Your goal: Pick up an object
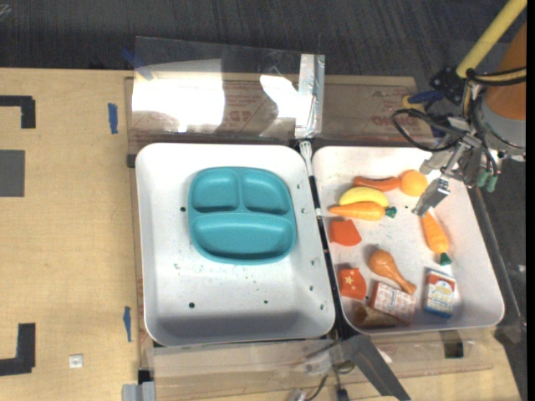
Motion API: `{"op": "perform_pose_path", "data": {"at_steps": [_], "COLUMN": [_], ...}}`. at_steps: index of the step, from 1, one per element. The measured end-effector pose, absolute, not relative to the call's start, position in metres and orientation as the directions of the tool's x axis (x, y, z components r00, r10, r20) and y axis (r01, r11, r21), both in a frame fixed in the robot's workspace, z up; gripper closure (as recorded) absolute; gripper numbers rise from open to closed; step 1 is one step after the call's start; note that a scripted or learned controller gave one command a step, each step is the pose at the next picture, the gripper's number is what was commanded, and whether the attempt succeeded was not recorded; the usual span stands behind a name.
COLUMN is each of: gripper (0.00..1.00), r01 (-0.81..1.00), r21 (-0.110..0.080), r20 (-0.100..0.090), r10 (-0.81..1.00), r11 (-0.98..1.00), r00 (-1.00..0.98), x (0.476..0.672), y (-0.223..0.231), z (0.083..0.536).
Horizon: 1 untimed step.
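The gripper point(432, 197) hangs over the right bin point(489, 266), near its top right corner. Its fingers are thin, grey and shiny like metal, and I cannot tell if they are apart or together. Nothing shows between them. The toys in this bin look like smooth plastic. Just left of the jaws lies an orange carrot point(361, 211) with a small green end, long and pointed. A yellow banana point(366, 195), curved and round, sits just above it. A round orange ball point(413, 182) lies up and left of the jaws, close by. Just below the jaws lies a second carrot point(435, 233), short and fat. Farther down are a brown drumstick point(389, 268), a flat red piece point(344, 233) and small printed boxes point(440, 295). The left bin point(159, 249) is well apart from the jaws, white with tiny dark specks. In it sits a teal plate point(242, 214), smooth, with rounded corners and three hollows.
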<state>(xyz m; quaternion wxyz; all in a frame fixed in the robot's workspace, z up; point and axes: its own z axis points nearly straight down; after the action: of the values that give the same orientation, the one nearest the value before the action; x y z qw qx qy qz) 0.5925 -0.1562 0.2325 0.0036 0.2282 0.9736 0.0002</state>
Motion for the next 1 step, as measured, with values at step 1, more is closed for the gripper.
{"op": "perform_pose_path", "data": {"at_steps": [1], "gripper": [0.0], "r01": [0.389], "r21": [0.002], "r20": [-0.014], "r10": [0.389], "r11": [0.921], "r00": [-0.921], "x": [0.5831], "y": [-0.2048], "z": [0.0899]}}
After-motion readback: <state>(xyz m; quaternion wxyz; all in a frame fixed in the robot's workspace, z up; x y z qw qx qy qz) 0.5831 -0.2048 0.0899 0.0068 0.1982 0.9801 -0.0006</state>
